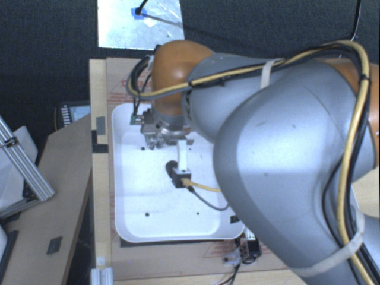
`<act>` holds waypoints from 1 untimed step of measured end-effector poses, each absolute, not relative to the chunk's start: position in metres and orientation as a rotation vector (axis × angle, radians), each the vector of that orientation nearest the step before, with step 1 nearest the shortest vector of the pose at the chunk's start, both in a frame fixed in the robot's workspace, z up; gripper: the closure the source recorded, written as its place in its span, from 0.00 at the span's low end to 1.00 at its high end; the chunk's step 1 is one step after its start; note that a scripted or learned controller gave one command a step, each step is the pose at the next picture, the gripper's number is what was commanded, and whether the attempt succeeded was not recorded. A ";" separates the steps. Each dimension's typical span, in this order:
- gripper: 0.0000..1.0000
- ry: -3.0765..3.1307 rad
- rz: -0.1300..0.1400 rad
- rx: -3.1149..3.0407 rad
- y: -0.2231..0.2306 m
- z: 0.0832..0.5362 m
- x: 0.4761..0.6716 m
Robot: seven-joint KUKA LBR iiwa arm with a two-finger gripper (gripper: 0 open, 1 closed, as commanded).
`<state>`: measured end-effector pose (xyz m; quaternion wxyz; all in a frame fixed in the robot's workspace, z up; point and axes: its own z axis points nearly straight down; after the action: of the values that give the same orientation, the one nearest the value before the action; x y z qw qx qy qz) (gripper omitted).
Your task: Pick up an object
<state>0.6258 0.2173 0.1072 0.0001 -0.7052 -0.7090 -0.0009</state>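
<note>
My gripper point(155, 140) hangs low over the far left part of the white bin point(127, 177), close to its floor. The orange wrist band point(172, 70) sits right above it. The big grey arm point(285, 153) comes in from the right and hides the right side of the bin and everything beyond it. On the bare white floor I make out just a few tiny dark dots point(147, 214). A small dark shape point(234, 219) peeks out from under the arm at the bin's near right corner; I cannot tell what it is.
The bin rests on a brown cardboard sheet point(101, 159) on the bench. A shiny foil sheet point(139, 16) lies at the back. Aluminium rails point(24, 165) stand at the left, and loose connectors point(248, 249) lie just past the bin's near edge.
</note>
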 end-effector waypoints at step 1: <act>1.00 -2.228 -0.005 -2.215 0.217 0.118 0.627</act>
<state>0.6266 0.2171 0.1179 -0.0001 -0.7050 -0.7092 -0.0016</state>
